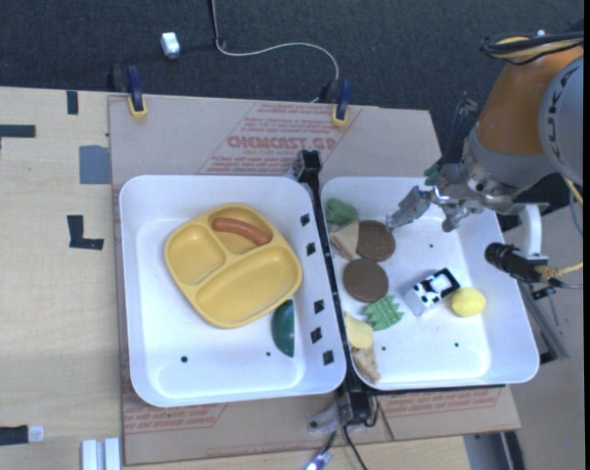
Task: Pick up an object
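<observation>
Over the right bin (510,360), your gripper (431,207) hangs spread and holding nothing. Nearest lies the brown disc (376,242), just left and below.

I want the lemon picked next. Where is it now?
The yellow lemon lies in the right bin, near its right wall, just right of the black-and-white toy.

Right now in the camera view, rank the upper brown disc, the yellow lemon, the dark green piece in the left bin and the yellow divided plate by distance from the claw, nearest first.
From the claw:
1. Upper brown disc, right bin, just left of it.
2. Yellow lemon, right bin, below it.
3. Dark green piece, left bin's lower right.
4. Yellow divided plate, left bin's middle.
</observation>
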Robot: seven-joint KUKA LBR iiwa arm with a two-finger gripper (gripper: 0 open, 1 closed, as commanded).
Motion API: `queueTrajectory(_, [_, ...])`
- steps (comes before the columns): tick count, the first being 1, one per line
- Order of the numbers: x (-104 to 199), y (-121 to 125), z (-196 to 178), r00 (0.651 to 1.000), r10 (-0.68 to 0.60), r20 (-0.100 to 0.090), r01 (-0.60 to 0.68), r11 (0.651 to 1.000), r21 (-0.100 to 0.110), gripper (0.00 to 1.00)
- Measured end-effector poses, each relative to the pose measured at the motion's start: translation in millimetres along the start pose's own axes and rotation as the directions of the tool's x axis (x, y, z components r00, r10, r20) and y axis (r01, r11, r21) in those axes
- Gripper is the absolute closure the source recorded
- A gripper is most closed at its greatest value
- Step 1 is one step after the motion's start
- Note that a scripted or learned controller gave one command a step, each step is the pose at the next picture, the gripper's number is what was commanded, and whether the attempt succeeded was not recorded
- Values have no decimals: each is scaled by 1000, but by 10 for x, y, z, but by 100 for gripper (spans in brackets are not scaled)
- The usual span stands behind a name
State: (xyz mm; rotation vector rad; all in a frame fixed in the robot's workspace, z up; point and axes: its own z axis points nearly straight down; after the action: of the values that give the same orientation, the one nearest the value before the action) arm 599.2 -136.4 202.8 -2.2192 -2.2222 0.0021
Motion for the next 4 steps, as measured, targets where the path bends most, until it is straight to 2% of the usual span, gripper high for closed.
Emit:
queueTrajectory(1, [157, -100, 807, 1000, 0, -2, 0, 1000, 8, 0])
queueTrajectory(2, [407, -244, 1167, 1000, -1, -1, 1, 1000, 5, 0])
queueTrajectory(3, [361, -203, 1004, 1000, 2, 6, -2, 1000, -10, 100])
queueTrajectory(4, [388, -229, 1040, 1000, 0, 1, 0, 1000, 0, 0])
